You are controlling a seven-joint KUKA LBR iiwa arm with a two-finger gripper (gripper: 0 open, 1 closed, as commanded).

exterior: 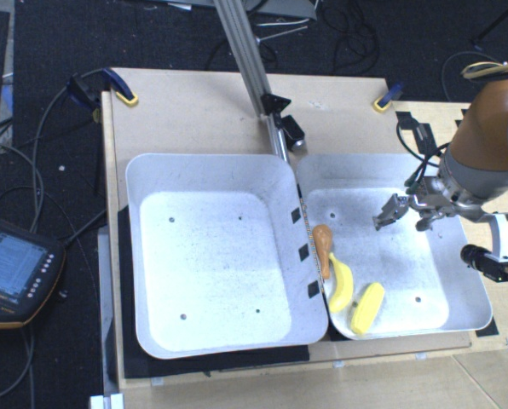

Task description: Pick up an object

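Nearest the camera, below and left of the gripper (pixel 405 213): a yellow block (pixel 367 307) and a banana (pixel 342 285), touching, in the right bin (pixel 458 309). Just beyond, a carrot (pixel 323 244) along the bin's left wall, left of the gripper. Gripper itself poised over the right bin, holding nothing; fingers' spread impossible to tell. Far left: the left bin (pixel 152 186) on the worktop (pixel 194 113).

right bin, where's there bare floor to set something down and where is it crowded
Free: the right white bin's far and middle floor, bordered by the back wall, the divider and the gripper above it, and the near right corner. Crowded: the near left corner, where the orange carrot-shaped piece, curved yellow banana and yellow block cluster by the divider.
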